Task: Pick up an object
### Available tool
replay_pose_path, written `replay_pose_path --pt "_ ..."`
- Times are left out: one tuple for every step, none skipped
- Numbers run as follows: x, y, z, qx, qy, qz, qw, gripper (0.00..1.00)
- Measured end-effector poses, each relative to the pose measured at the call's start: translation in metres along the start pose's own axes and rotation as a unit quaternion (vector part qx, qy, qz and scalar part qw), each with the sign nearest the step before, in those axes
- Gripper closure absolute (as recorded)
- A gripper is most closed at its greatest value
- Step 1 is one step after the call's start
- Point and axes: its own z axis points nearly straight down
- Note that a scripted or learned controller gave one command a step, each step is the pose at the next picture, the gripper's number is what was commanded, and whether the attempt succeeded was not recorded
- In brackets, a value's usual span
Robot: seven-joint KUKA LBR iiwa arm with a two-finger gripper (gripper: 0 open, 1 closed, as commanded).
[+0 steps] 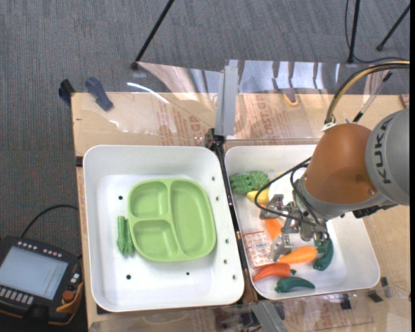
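Orange carrot-shaped toy is my nearest candidate: it lies in the right-hand white bin, directly under and just in front of my gripper. Its long axis runs roughly left to right across the bin, tilted slightly upward toward the right. The toy is smooth, tapered and glossy, like moulded plastic.

Whether my gripper's parts are spread or pressed together, I cannot tell; the wrist and cabling obscure them. Nothing is visibly pinched.

Crowding is the main constraint. A dark green curved pepper-shaped toy touches the carrot's right end, a red chilli-shaped toy lies just beside it toward the near rim, and a small printed packet sits to its left. In my judgement, a descent should close across the carrot's short axis to avoid catching these neighbours.
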Motion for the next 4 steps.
replay_pose_path --pt "-0.002 0.005 0.001 0.002 0.004 0.065 0.9979 0.00" --pt "-0.006 0.007 -0.011 0.001 -0.002 0.062 0.9981 1.00" --pt "-0.005 0.008 -0.010 0.001 -0.001 0.061 0.9981 0.00" --pt "-0.001 0.003 0.001 0.000 0.004 0.121 0.9927 0.00"
